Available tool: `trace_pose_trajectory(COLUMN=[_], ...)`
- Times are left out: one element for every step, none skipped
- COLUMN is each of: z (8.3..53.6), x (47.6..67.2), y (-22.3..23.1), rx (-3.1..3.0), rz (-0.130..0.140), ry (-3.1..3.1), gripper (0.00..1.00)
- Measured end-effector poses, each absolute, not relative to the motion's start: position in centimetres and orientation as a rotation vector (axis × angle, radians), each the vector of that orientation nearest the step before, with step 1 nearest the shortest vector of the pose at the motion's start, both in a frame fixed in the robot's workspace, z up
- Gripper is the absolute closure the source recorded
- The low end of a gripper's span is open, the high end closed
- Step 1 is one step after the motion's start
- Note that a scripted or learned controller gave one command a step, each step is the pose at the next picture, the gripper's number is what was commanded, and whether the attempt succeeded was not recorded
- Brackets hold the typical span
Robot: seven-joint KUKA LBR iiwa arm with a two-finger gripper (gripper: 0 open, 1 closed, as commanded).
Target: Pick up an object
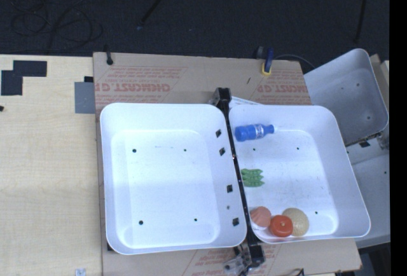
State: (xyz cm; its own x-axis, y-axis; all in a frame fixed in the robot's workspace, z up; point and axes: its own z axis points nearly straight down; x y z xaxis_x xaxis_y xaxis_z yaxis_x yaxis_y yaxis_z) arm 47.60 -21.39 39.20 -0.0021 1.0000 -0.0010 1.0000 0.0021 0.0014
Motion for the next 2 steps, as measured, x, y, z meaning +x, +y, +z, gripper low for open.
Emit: trace_pose_trajectory(z=[35.18,34.87], x=[49.46,48.50], y=[-21.29,-21.32], rx=[2.222,2.223], rz=[-0.004,-0.003], ry=[2.226,2.223], gripper=[1.00,1.00])
